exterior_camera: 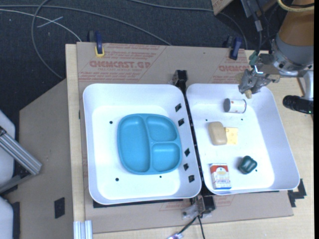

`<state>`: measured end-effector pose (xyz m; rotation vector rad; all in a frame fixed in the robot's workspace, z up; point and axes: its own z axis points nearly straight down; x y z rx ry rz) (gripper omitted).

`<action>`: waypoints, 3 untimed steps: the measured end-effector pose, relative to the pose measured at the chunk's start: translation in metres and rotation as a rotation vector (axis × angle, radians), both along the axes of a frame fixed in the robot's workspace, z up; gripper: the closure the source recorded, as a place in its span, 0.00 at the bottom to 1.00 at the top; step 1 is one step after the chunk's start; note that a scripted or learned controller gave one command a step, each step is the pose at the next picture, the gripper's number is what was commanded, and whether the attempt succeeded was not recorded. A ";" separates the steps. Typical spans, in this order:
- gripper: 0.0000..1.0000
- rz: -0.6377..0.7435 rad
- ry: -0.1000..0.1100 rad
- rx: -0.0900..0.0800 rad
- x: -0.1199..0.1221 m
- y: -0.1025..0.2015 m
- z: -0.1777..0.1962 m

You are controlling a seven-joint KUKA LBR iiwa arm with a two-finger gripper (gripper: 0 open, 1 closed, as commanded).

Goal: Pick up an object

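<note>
The right bin [279, 133] holds several small objects: a white and grey cylinder [235, 105] lying on its side, a tan bread-like lump [217, 133] beside a yellow square piece [231, 135], a dark green object [247, 165] and a small red and white box [220, 176]. My gripper [248, 87] hangs over the bin's far right corner, just above and to the right of the cylinder. I see nothing between its fingers.
The left bin [99, 108] holds a blue divided plate [149, 143]. A row of black clips [183, 133] runs along the wall between the bins. Blue clamps [99, 44] sit on the board's far edge. Cables trail across the dark floor behind.
</note>
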<state>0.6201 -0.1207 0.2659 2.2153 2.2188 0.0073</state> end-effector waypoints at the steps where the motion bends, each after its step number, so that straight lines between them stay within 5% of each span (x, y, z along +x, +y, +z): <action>1: 1.00 0.003 0.009 0.003 -0.003 0.045 0.000; 3: 1.00 0.004 0.011 0.004 -0.016 0.154 -0.004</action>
